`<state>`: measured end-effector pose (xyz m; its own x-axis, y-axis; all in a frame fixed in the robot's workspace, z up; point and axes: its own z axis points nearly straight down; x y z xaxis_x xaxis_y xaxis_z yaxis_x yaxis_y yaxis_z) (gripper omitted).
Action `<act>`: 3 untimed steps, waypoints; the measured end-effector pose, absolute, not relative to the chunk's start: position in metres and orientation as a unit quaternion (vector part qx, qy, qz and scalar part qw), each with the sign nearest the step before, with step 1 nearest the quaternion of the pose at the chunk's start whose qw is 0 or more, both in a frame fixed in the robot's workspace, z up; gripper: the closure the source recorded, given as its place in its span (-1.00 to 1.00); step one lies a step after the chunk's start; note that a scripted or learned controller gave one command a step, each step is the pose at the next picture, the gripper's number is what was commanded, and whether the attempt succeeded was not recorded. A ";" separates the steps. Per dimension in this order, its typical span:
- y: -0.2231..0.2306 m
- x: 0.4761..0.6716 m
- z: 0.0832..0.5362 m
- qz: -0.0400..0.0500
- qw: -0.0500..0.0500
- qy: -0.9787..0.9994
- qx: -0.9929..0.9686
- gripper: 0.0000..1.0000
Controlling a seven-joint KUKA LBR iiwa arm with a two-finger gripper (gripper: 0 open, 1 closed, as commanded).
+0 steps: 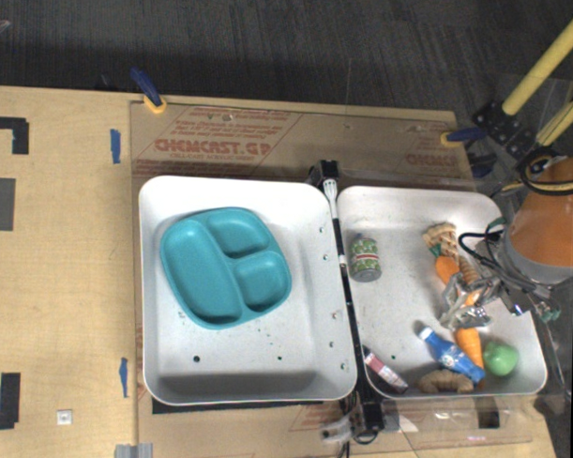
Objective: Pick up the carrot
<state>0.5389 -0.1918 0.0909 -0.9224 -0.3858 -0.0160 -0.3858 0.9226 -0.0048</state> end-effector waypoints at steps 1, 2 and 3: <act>-0.200 0.657 0.089 -0.001 0.007 0.987 -0.161 1.00; -0.201 0.655 0.088 0.000 0.005 0.987 -0.160 -1.00; -0.199 0.660 0.103 0.000 0.013 0.987 -0.159 1.00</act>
<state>0.6599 -0.1987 0.1028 -0.9488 -0.3149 -0.0255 -0.3149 0.9491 -0.0043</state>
